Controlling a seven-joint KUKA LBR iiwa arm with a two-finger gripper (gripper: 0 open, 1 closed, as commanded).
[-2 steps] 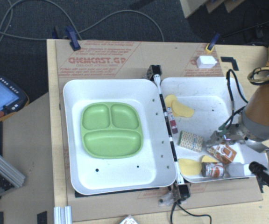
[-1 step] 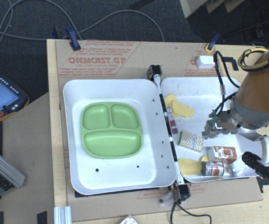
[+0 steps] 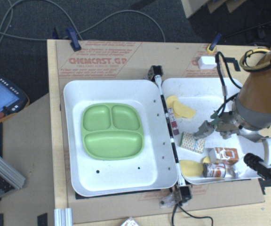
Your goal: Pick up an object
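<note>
Grey metal tool (image 3: 205,129) is hovering low in the right white bin (image 3: 199,86), fingers spread and gripping nothing, just above the small patterned packet (image 3: 193,142).

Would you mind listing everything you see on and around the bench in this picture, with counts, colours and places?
Bins: 2, white; left bin, right bin, side by side.
Divided plate: 1, green, in the left bin.
Yellow pieces: 2, in the right bin; one near the far left, one at the near left.
Patterned packet: 1, pale, mid right bin.
Carton: 1, orange and white, near side of the right bin.
Can: 1, on its side, near edge.
Clamps: 2, blue, far board edge.
Handheld screen: 1, left of the bench.
Arm: 1, over the right bin.
Gripper: 1, above the packet.
</note>
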